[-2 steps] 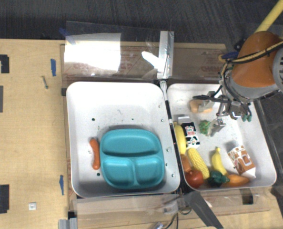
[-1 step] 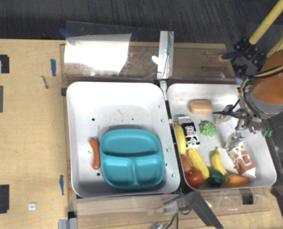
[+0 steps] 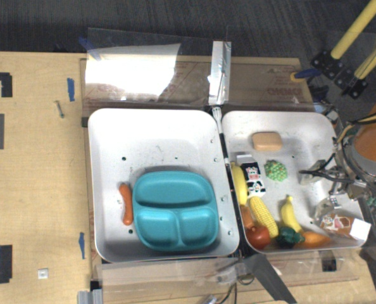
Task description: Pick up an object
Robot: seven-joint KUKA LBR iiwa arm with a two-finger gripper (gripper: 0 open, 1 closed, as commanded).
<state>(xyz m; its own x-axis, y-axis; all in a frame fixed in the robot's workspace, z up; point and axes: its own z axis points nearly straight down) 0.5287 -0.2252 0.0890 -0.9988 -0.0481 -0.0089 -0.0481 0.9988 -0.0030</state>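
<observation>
Crowding the right bin (image 3: 314, 122) are a banana (image 3: 290, 213), corn (image 3: 262, 213), tomato (image 3: 258, 235) and bread (image 3: 267, 140); the tool (image 3: 332, 198) hangs at its right edge, grip indiscernible. A teal tray (image 3: 174, 209) fills the left bin (image 3: 150, 128) on the wooden table (image 3: 30, 170).

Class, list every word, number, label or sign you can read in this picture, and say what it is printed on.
None can be read.
Brown cardboard panel behind the right bin: printed lettering, too blurred.
Small black-and-white carton in the right white bin: markings, too small.
Small clear packet with a red patch: print, too small.
</observation>
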